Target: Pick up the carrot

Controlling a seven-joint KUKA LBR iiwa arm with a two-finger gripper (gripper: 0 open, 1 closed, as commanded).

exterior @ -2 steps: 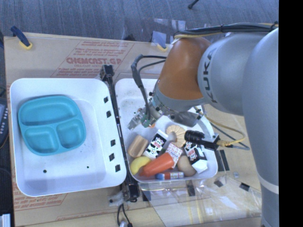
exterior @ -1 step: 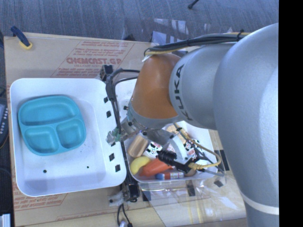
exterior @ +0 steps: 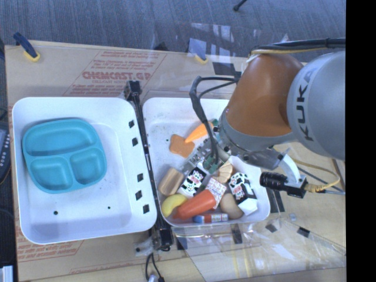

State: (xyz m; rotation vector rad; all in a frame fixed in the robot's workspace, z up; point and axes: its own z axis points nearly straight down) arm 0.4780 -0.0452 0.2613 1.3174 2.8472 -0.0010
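Orange-red toy carrot (exterior: 197,204): smooth, fat at the right end, tapering to the left, slightly glossy, looks like plastic

Carrot spot: lying flat at the front of the right white bin (exterior: 154,135), touching a yellow rounded piece (exterior: 172,204) at its thin end, with a small blue-and-red tube (exterior: 211,218) just in front of it

Neighbours: black-and-white cow-print cartons (exterior: 192,182) just behind the carrot, tan block (exterior: 170,181) to the left, two orange wedges (exterior: 187,141) further back

Gripper (exterior: 210,155): down among the clutter in the middle of the right bin, behind the carrot and apart from it; mostly hidden under the big orange-and-grey wrist, so can't tell how wide it's set, and nothing visibly held

Left white bin (exterior: 35,231): bearing a light blue three-section tray (exterior: 63,154)

Bench (exterior: 100,69): brown paper-covered sheet with red print, yellow-and-blue clamps (exterior: 26,47) at the back edge, clear plastic film (exterior: 264,239) crumpled along the front right

Room: grey ribbed carpet (exterior: 117,10) beyond the bench, cables trailing off on the right
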